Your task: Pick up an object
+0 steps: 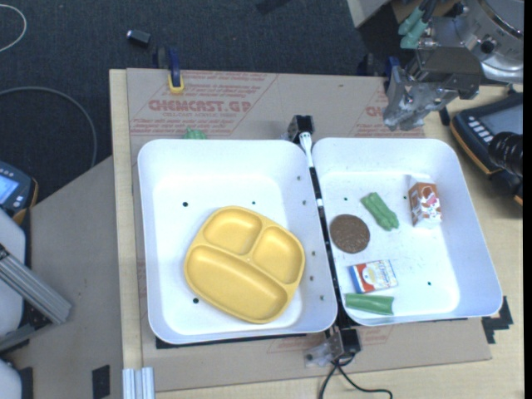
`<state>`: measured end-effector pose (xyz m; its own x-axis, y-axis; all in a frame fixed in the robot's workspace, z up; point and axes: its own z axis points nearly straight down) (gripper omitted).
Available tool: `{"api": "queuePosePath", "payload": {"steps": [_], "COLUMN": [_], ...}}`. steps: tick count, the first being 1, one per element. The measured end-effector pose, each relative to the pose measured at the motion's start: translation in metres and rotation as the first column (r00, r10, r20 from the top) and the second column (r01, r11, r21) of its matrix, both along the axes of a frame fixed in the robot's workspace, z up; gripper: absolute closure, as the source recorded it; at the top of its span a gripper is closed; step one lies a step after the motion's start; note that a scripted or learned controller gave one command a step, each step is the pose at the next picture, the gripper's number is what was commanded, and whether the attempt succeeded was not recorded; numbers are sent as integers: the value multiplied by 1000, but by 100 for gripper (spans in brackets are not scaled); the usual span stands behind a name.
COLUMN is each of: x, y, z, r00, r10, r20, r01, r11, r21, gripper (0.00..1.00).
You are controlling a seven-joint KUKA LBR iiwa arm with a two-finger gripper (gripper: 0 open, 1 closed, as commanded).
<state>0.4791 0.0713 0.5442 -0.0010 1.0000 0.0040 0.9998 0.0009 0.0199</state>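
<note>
My gripper [405, 120] hangs above the far edge of the right bin [465, 223], near its back left corner. It is open with nothing between its fingers. In that bin lie a small red and white carton [424, 203], a green pod-shaped toy [379, 210], a brown round disc [350, 233], a small white, blue and red box [372, 275] and a flat green piece [368, 303] at the front edge. All of these lie nearer the camera than the gripper and apart from it.
The left bin [166, 181] holds a yellow divided plate [243, 262]. A black clip [301, 127] sits where the two bins meet at the back. A dark device with an orange edge [490, 135] lies right of the bins.
</note>
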Motion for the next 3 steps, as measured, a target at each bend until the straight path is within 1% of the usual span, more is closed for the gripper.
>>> {"api": "queuePosePath", "payload": {"steps": [1, 2, 3], "x": [0, 0, 1], "y": [-16, -27, -81], "z": [-101, -209, -131], "r00": [1000, 999, 1000], "r10": [-4, -4, -7], "r20": [-31, -33, -10], "r01": [4, 4, 7], "r11": [1000, 1000, 1000], "r21": [-6, -6, -5], "gripper": [100, 100, 100]}}
